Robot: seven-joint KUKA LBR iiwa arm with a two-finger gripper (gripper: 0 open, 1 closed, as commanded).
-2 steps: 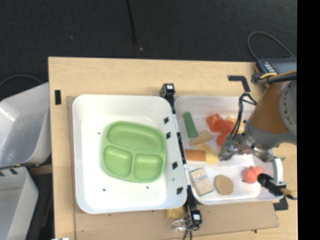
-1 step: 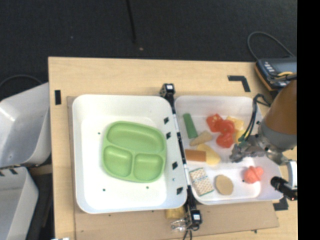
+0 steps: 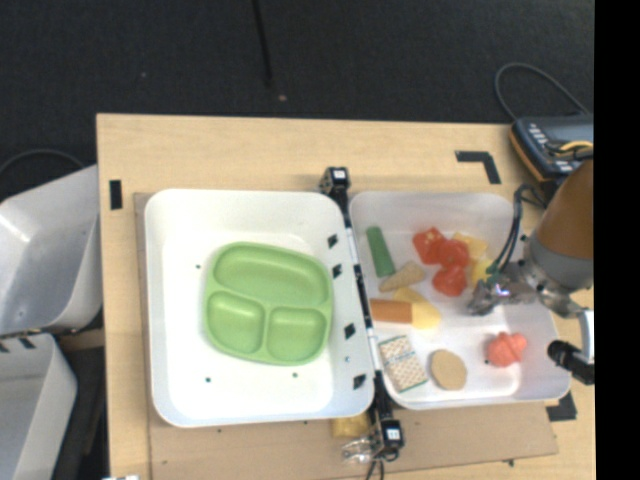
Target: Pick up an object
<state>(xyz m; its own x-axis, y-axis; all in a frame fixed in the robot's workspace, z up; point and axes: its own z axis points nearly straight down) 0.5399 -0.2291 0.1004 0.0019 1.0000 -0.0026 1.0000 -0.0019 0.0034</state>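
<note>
On the wooden bench (image 3: 250, 153) two shallow white bins sit side by side, their smooth plastic walls rounded at the corners. The left bin (image 3: 180, 228) holds a green plate (image 3: 268, 303), a matte moulded piece with three compartments: one wide section along its far side and two smaller ones nearer the camera.

The right bin (image 3: 400, 213) holds a scatter of small play-food pieces. A green stick (image 3: 379, 251), narrow and straight, lies with its long axis running away from the camera, close to the wall shared with the left bin. Just beside it a tan wedge (image 3: 402, 277) lies slantwise. Below these an orange and yellow piece (image 3: 405, 313) lies across the bin, its orange end toward the left bin and its rounded yellow end pointing right. A small checked packet (image 3: 402, 361), flat and roughly square, rests near the front wall; any print on it is too small to read. Beside it is a flat round tan disc (image 3: 449, 370). A cluster of red lumps (image 3: 441, 258) with a yellow bit (image 3: 472, 250) touching them sits mid-bin, and a separate red lump (image 3: 506, 348) lies toward the right front.

The gripper (image 3: 490, 296) hangs low over the right bin, just right of the red cluster, below the arm's orange band (image 3: 568, 218). Whether its fingers are apart or together cannot be told, and nothing is seen between them.
</note>
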